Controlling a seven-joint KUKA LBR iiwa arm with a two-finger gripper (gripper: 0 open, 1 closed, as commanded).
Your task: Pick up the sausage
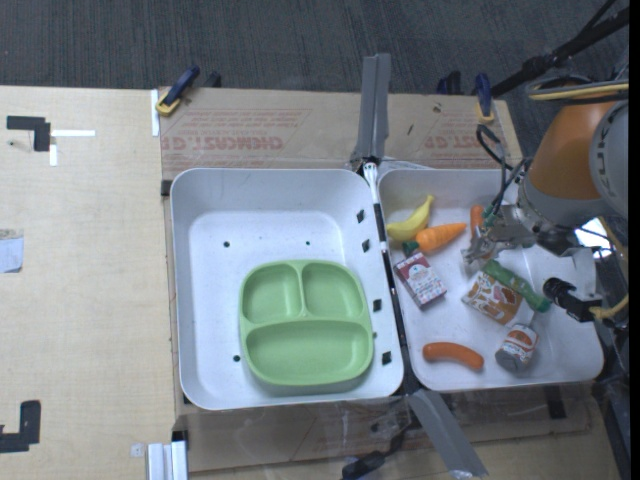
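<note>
A light wooden bench [80,268] fills the left of the scene, with brown cardboard [260,128] lying under two shallow white bins that sit side by side.

The left bin [200,208] holds a green divided plate [306,321], set toward its near right corner. The plate has two small compartments on its far side and one long compartment on its near side.

The right bin [570,353] holds several small things. At its far left, a yellow banana [411,221] lies just beside an orange carrot [441,236], the carrot to the banana's right. Nearer than these is a small red and white carton [421,279]. The sausage [453,354], orange-red and lying roughly level, rests on the bin floor near the near wall, apart from the other things. To its right a small can [517,348] lies on its side, and just beyond the can sits a red and white packet [491,299] with a green tube-like thing [516,284] resting along its far right side.

The gripper [487,246] hangs over the far middle of the right bin, near the carrot's right end and well apart from the sausage. Whether it is open or closed cannot be told. The grey arm [585,163] with its orange band reaches in from the right.
</note>
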